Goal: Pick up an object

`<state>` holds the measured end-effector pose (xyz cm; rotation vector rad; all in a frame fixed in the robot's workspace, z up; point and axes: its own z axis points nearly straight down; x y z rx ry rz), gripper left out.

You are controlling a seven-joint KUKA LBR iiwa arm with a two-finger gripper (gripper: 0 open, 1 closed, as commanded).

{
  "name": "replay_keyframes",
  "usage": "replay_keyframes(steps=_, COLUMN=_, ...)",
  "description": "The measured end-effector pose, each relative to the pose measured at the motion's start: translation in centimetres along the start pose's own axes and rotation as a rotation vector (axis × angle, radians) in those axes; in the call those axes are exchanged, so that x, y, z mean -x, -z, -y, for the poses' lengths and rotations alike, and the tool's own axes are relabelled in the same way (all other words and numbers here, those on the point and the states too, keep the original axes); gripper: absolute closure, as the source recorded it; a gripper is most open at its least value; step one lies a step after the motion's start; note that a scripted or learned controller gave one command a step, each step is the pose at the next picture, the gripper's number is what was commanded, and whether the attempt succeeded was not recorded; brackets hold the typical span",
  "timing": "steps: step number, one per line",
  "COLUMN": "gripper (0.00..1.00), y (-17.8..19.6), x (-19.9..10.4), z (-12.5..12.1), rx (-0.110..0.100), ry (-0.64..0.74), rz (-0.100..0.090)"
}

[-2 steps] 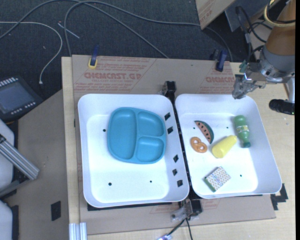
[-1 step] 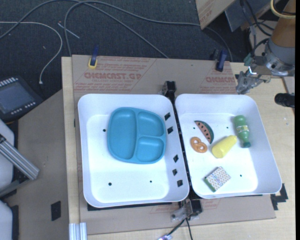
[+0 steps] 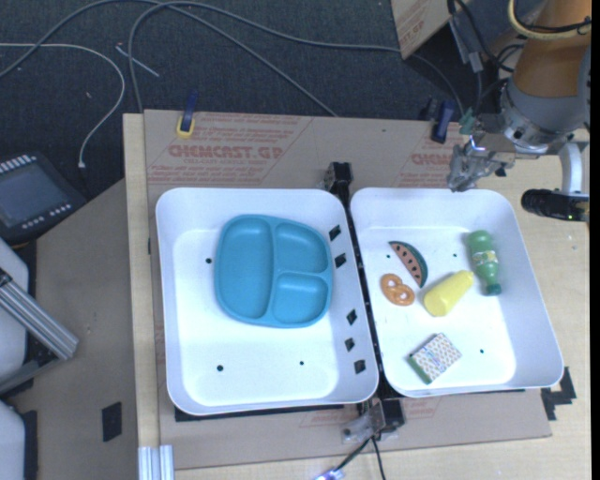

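Observation:
The right bin (image 3: 525, 356) holds a watermelon slice (image 3: 409, 262), a pretzel (image 3: 397, 289), a yellow bottle-shaped toy (image 3: 447, 292), a green bottle (image 3: 485, 262) and a patterned sponge block (image 3: 434, 357). My gripper (image 3: 464, 176) hangs above the far rim of the right bin, apart from all of these things. Nothing is seen between its fingers.
The left bin (image 3: 187, 356) carries a blue divided plate (image 3: 274, 270). A row of black clips (image 3: 349, 309) runs down the seam between the bins. Cables lie on the dark floor beyond the bench, and a cardboard box (image 3: 420, 21) sits at the top.

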<state>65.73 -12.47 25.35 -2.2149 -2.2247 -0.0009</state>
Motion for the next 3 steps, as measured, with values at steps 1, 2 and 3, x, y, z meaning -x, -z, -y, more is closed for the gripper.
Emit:
replay_keyframes(steps=1, gripper=1.0, y=-1.4, x=-5.9, z=0.8, rx=-0.002, ry=0.002, rz=-0.001)
replay_keyframes(steps=2, gripper=1.0, y=-0.8, x=-11.9, z=1.6, rx=-0.001, ry=0.002, rz=-0.001)
replay_keyframes(steps=3, gripper=1.0, y=-2.4, x=-17.6, z=3.0, rx=-0.003, ry=0.0, rz=0.0)
